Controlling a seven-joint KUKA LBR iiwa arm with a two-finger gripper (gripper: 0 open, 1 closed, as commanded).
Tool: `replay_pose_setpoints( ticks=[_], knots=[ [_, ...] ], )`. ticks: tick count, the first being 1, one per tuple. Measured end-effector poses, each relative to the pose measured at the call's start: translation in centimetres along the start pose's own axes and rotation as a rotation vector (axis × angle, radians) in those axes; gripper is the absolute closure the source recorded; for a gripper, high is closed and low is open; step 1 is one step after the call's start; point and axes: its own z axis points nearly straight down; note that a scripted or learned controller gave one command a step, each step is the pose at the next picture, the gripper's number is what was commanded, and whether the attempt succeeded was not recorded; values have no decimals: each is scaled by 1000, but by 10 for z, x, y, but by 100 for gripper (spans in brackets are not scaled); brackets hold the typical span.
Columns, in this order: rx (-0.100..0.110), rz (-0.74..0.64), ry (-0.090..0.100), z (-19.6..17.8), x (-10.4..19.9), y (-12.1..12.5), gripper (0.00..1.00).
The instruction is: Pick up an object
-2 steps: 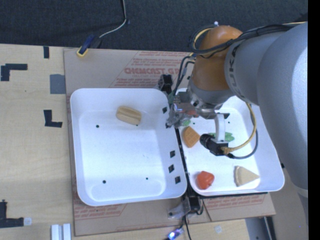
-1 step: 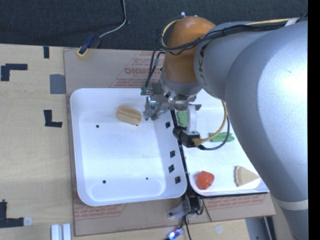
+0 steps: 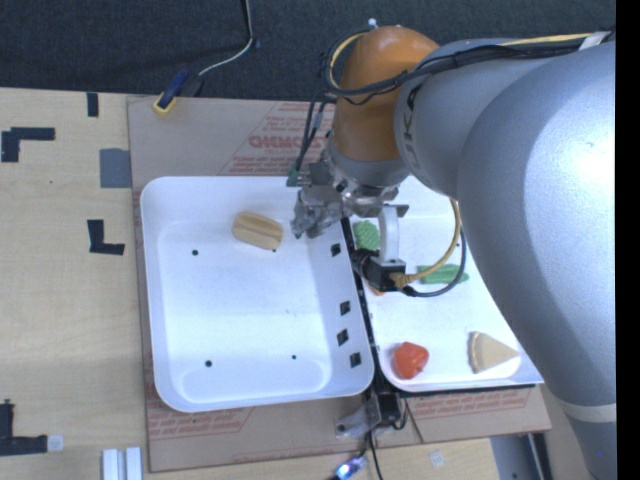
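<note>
Where bins meet, gripper (image 3: 318,213) hovers.

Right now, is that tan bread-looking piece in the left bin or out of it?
In. The tan piece lies on the floor of the left bin, near its far edge, just left of the gripper.

A pale wooden bench top (image 3: 60,298) carried black tape marks (image 3: 100,238) and a sheet of brown cardboard (image 3: 215,138) printed in red. Behind it lay dark carpet-like flooring (image 3: 120,18), crossed by a thin cable (image 3: 235,28) ending at a blue-and-yellow connector (image 3: 172,90).
</note>
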Motion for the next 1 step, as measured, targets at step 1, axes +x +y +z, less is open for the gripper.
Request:
replay_pose_setpoints(
  ticks=[1],
  knots=[
    [2, -1, 0, -9, 0, 0, 100]
  ],
)
